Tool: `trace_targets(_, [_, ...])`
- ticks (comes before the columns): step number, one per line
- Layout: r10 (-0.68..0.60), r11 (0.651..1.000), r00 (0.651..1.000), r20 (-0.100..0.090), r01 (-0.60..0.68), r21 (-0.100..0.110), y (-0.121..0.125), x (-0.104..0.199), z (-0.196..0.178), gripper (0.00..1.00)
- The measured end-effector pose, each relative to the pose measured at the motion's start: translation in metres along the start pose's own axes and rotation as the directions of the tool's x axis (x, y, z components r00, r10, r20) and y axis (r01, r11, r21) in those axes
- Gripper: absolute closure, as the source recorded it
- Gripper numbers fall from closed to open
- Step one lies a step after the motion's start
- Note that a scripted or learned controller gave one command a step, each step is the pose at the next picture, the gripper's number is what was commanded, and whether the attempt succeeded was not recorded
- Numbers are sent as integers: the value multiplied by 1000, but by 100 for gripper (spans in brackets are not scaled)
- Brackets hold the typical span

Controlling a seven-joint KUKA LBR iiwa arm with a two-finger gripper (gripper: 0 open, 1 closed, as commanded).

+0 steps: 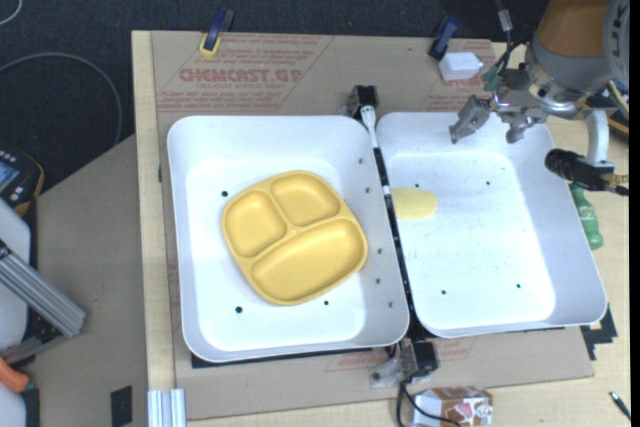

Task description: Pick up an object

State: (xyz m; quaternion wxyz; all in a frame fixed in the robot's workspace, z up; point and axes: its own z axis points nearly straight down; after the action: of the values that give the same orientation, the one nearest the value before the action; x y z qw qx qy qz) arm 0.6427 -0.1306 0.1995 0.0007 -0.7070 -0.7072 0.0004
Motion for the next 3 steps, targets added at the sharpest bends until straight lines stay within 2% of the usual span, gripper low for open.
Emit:
trace_targets(1, [-1, 1000, 1000, 1, 1, -4, 1, 0, -11, 100])
trace_targets(2, [-2, 1000, 1000, 1, 2, -4, -44, 30, -100, 100])
trace_targets(3, [-3, 1000, 1000, -2, 3, 3, -90, 88, -110, 100])
